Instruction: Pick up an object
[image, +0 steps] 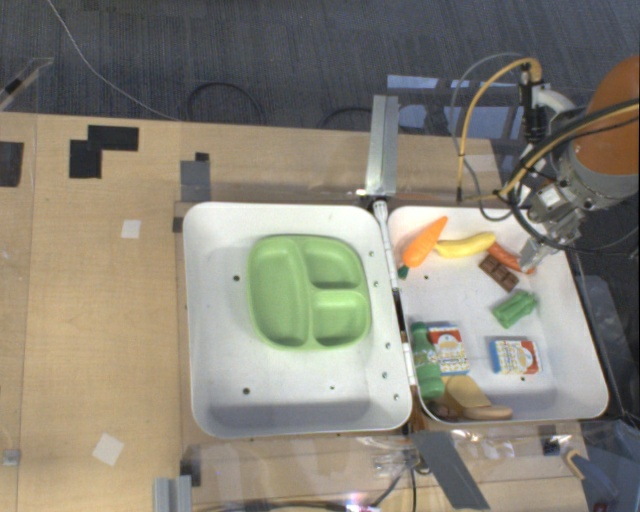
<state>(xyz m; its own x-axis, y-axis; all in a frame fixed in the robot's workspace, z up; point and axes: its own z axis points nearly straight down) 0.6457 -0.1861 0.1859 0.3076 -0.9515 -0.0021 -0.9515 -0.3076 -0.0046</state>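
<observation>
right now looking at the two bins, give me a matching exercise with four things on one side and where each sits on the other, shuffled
Things:
1. green divided tray
2. carrot
3. banana
4. green block

Places:
A. right bin, far left corner, by the divider between the bins
B. middle of the left bin
C. right bin, middle, right of centre
D. right bin, far side, just right of the orange item

Pairs: 1-B, 2-A, 3-D, 4-C

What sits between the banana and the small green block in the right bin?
In the camera view, a brown bar lies between the banana and green block.
</observation>
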